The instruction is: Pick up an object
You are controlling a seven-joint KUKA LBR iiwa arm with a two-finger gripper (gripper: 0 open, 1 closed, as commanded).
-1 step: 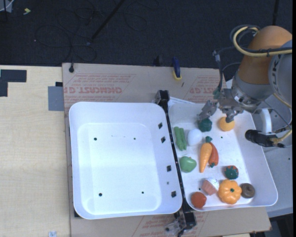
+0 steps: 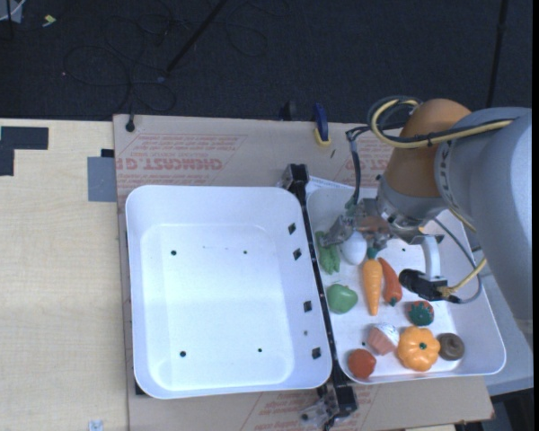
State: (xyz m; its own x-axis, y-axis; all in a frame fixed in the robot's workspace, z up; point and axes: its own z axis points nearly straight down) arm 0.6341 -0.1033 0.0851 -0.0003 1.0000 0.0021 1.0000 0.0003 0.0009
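My gripper (image 2: 352,232) hangs low over the upper left part of the right bin (image 2: 481,363), at the end of the grey arm with its orange band (image 2: 424,151). Just under it lie a white egg-shaped object (image 2: 353,251) and a green vegetable (image 2: 329,258). Below them rest an orange carrot (image 2: 372,285) and a red pepper (image 2: 391,282) side by side, and a green pepper (image 2: 341,298). Whether the gripper touches the white object cannot be made out.
Lower in the right bin sit an orange pumpkin (image 2: 418,348), a red tomato (image 2: 361,364), a brown ring (image 2: 450,346), a pink-white piece (image 2: 383,338) and a red-green berry (image 2: 420,312). The left bin (image 2: 144,241) adjoins across a black divider (image 2: 307,268).
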